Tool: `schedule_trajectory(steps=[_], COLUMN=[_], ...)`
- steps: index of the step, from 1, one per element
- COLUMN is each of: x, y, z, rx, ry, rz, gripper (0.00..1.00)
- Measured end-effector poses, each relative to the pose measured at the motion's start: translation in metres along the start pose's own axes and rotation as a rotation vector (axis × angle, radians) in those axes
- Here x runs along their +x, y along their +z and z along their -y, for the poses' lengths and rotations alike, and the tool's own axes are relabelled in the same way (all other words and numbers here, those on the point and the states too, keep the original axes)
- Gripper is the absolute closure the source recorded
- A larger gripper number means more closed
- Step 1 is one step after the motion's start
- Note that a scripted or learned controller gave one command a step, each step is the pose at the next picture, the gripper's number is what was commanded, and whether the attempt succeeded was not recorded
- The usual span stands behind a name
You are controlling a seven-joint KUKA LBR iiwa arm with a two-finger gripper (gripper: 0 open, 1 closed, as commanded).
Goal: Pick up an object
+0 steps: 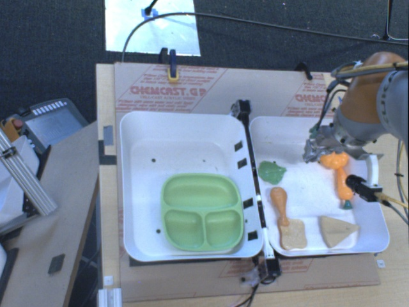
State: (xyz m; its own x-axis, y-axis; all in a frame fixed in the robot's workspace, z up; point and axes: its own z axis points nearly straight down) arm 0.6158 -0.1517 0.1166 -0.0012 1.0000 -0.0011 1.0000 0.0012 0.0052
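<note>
The right bin (pixel 300 130) holds several items. A small green leafy toy (pixel 271 171) lies near its left wall. Just below it is an orange drumstick-shaped piece (pixel 278 201), whose lower end touches a tan toast slice (pixel 294 235). A tan wedge (pixel 337 230) rests at the front right. An orange carrot-like toy (pixel 336 164) with a teal tip lies along the right side. My gripper (pixel 312 152) hangs low over the bin's back right, just left of the carrot's upper end. Nothing shows in its grasp.
The left bin (pixel 147 139) holds a green divided plate (pixel 203 211) at its front. A black divider (pixel 250 171) runs between the bins. Grey arm links and cables (pixel 367 117) crowd the right bin's far right. A grey box (pixel 54 123) and a metal rail (pixel 25 178) stand off the bench at left.
</note>
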Motion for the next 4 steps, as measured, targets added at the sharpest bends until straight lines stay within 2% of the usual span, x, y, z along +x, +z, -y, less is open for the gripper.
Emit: schedule_trajectory(steps=[2, 4], x=[-0.003, 0.115], y=[-0.087, -0.084], z=[-0.007, -0.013], rx=[-0.001, 0.004], ry=[-0.003, -0.009], rz=[0.000, -0.004], gripper=[1.00, 1.00])
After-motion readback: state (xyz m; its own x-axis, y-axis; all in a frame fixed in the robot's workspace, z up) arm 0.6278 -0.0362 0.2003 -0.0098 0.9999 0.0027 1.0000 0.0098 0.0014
